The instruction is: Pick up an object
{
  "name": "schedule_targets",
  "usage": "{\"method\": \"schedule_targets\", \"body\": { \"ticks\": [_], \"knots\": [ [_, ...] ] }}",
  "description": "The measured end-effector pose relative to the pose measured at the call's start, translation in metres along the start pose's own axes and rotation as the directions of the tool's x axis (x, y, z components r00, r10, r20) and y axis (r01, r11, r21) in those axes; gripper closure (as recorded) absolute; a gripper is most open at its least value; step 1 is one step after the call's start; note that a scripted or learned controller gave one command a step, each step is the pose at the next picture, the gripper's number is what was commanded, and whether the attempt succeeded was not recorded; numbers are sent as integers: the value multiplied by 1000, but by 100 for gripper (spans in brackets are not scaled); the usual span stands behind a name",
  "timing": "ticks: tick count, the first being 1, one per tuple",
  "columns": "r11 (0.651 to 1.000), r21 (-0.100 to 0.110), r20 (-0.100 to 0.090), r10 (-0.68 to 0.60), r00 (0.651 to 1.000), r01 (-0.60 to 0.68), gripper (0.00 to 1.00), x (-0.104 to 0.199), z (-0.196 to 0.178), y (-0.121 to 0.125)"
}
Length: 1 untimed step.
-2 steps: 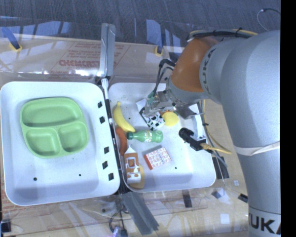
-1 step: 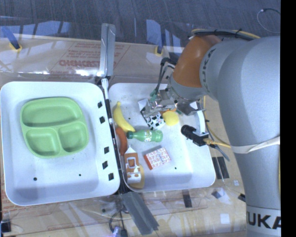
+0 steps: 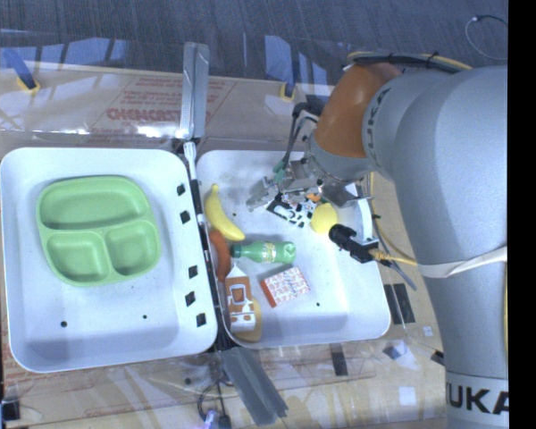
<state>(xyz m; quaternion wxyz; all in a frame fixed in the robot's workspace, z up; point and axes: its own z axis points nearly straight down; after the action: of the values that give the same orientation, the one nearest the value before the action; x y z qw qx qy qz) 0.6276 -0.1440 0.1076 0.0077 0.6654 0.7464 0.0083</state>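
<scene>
Claw (image 3: 286, 189) low in right bin (image 3: 357, 315), beside lemon (image 3: 323, 217).

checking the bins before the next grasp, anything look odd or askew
Nothing spilled or broken. The green bottle lies on its side in the right bin, and the banana crowds the divider wall. The green tray sits flat.

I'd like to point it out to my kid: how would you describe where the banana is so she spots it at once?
Look at the right-hand white bin, the one the grey arm reaches into. Along its left wall, near the divider between the bins, lies the banana. It is the long curved yellow thing, above the green bottle; the other yellow item is round and sits by the gripper.
</scene>
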Motion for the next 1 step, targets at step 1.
{"method": "schedule_targets", "body": {
  "ticks": [1],
  "knots": [
    [986,12,5,166,986,-166,0,24,-14,36]
  ]
}}
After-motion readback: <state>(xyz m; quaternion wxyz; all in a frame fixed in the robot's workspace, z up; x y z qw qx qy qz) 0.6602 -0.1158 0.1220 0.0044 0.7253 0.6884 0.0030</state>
